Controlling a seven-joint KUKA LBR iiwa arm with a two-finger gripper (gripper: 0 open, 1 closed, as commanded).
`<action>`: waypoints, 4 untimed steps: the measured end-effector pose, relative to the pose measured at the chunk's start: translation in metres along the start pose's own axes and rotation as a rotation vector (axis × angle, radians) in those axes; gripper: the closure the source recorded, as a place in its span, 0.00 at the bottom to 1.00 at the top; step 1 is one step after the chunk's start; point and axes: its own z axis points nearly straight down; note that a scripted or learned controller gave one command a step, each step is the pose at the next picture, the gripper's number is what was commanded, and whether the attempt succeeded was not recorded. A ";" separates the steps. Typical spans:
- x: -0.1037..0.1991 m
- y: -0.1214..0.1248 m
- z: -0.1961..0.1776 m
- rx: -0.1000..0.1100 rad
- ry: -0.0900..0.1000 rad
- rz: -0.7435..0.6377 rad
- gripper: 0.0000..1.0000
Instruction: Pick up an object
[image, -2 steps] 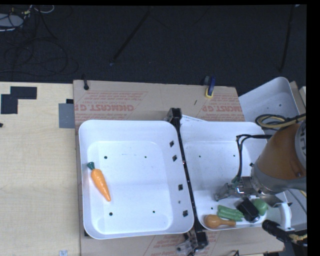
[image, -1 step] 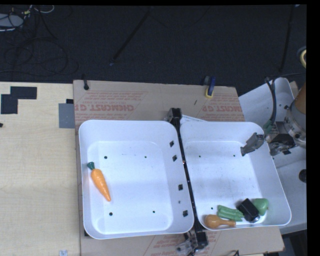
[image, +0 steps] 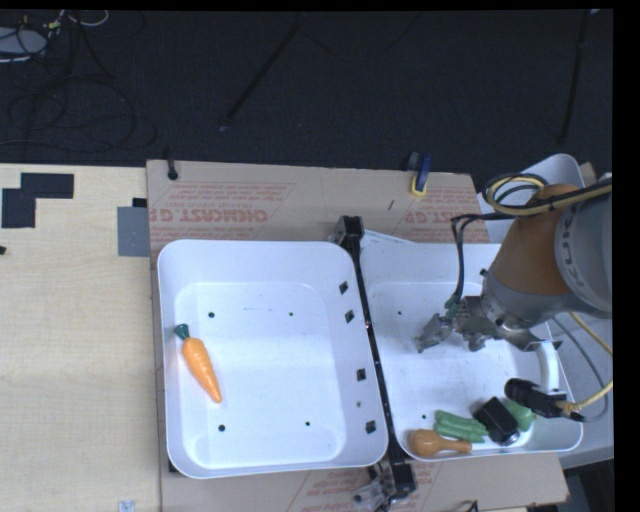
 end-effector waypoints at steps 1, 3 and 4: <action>0.025 0.037 0.014 -0.006 -0.001 0.000 0.00; 0.132 0.075 -0.095 -0.016 -0.003 0.000 0.00; 0.131 0.073 -0.097 -0.003 -0.004 -0.001 1.00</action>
